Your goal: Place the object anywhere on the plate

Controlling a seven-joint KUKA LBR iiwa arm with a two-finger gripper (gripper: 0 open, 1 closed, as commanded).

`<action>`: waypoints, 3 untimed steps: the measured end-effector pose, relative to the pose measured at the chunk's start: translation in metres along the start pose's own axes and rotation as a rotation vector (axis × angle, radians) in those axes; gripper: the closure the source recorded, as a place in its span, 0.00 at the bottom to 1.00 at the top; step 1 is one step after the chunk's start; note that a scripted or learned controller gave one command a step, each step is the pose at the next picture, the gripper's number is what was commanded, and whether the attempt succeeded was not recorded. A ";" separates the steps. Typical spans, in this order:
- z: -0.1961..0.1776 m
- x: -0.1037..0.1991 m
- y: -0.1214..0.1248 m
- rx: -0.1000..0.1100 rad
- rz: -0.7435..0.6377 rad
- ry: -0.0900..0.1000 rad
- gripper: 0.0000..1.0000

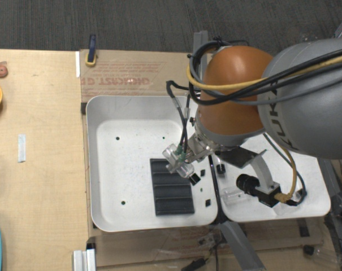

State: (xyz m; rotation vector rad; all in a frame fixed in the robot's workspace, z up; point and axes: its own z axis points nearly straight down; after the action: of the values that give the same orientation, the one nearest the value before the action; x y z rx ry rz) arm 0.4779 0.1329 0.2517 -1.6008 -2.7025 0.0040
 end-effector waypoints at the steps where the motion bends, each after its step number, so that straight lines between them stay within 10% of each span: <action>1: 0.024 0.051 0.036 0.003 -0.042 0.000 1.00; 3: -0.041 0.011 0.048 0.000 -0.061 -0.001 1.00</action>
State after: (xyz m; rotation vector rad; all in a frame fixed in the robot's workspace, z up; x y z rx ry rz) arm 0.5146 0.1650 0.2928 -1.5175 -2.7509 0.0052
